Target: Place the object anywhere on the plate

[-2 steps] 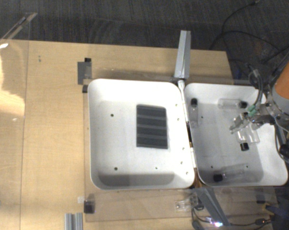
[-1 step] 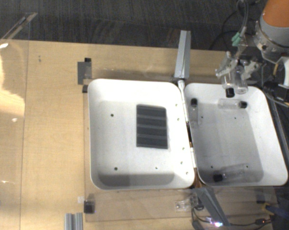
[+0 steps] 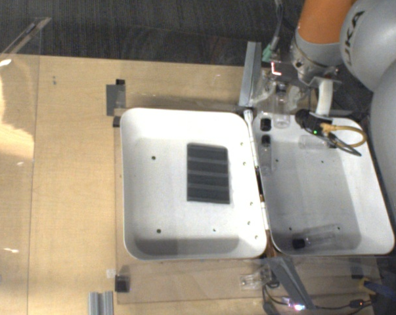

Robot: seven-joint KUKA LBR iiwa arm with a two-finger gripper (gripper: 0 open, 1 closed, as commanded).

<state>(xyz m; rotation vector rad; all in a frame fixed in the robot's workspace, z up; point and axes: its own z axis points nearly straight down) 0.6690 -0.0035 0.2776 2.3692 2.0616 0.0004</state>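
Observation:
A dark ribbed rectangular plate [image 3: 207, 172] lies flat in the middle of the left bin [image 3: 138, 195]. In the right bin [image 3: 355, 195], a clear tube-like object with a dark end [image 3: 314, 237] lies near the front wall. My gripper [image 3: 278, 104] hangs over the back left corner of the right bin, far from the clear object and to the right of the plate, beyond the bins' shared wall. Glare and clear parts hide what is at its tip.
The arm's grey body and orange band [image 3: 329, 8] fill the upper right. A yellow cable loop [image 3: 345, 136] hangs over the back of the right bin. Small dark clips [image 3: 265, 123] sit near the divider. Metal brackets [image 3: 115, 97] stand at the bench corners.

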